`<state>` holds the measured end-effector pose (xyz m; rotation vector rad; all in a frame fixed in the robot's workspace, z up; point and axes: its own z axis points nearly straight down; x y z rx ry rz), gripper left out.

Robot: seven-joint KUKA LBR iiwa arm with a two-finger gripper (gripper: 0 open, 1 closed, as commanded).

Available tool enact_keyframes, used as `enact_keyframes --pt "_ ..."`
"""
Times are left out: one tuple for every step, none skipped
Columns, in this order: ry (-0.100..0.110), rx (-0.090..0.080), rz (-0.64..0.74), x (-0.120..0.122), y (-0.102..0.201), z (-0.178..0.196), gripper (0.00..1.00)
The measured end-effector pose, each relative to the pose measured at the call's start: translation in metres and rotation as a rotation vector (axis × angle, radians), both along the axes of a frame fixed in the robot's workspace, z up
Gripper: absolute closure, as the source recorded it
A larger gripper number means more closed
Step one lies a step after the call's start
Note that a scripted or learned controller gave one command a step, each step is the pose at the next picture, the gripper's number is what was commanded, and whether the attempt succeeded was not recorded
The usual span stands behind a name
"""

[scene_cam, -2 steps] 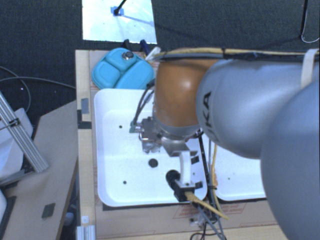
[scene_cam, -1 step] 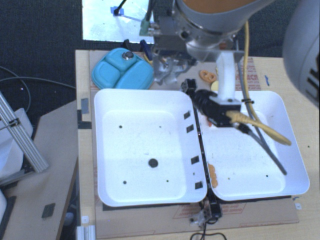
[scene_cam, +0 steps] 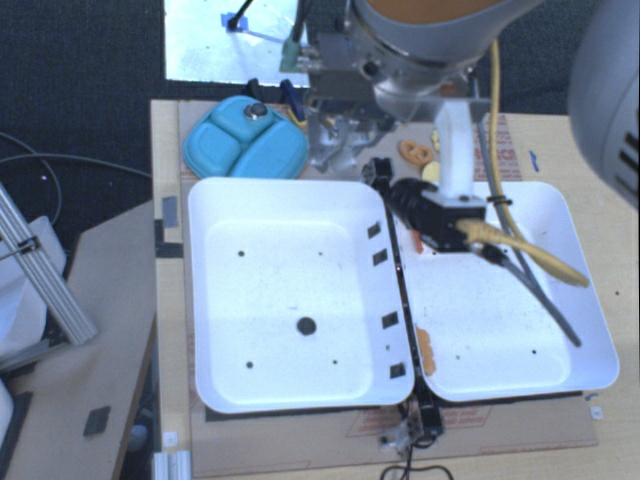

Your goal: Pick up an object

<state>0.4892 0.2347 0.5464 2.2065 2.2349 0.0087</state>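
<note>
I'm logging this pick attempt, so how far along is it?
Done: the arm has reached over the back of the bins. In hand: nothing visibly lifted; the end effector hangs near the blue container behind the left bin. Left: grasping and lifting; a small orange piece lies in the right bin.

A small dark round object [scene_cam: 306,325] lies flat on the left bin's [scene_cam: 215,268] floor, near its middle.
</note>
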Motion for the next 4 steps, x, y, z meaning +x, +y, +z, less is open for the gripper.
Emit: enact_keyframes --pt "0.001 0.0 0.0 0.0 0.0 0.0 0.0" --pt "0.009 -0.007 -0.015 0.08 -0.006 -0.091 0.0" --pt "0.01 -0.009 -0.022 0.162 -0.085 -0.188 0.0" --pt "0.01 -0.004 -0.008 0.179 -0.044 -0.27 0.0"
